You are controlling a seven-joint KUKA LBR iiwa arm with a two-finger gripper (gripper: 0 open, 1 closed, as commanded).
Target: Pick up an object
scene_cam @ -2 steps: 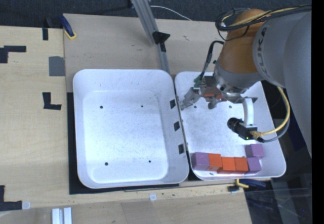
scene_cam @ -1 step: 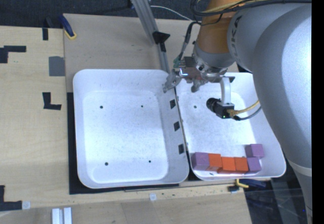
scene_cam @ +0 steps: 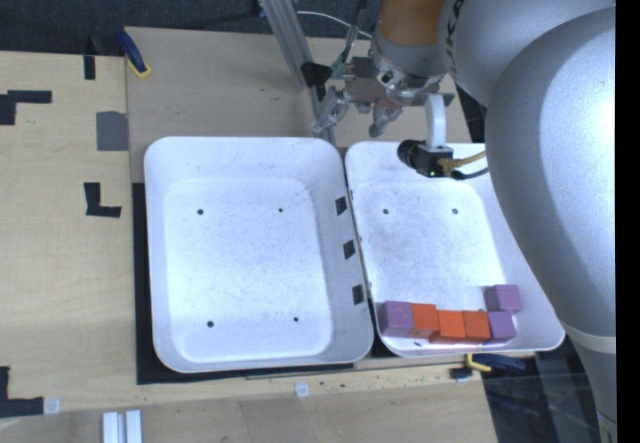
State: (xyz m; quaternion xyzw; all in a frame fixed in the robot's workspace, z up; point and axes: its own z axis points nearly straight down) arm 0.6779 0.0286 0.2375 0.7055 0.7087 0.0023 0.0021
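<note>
camera view: we see the claw (scene_cam: 358, 118) up at the far edge of the bins, fingers apart, nothing in it | blocks (scene_cam: 450, 316) lie well below it, in the right bin's (scene_cam: 430, 231) near corner

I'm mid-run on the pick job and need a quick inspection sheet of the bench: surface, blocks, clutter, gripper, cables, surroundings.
Surface: tan bench bearing the left bin and the right bin side by side.
Job's things: purple blocks and orange blocks clustered along the right bin's near edge, touching one another.
Clutter: nothing seen in the left bin.
Gripper: gripper above the far rim between the bins, nothing seen between its fingers, far from the blocks.
Cables: thin wires run to the wrist; a black connector hangs over the right bin.
Surroundings: black tape marks at left; metal rail leaning behind.
</note>
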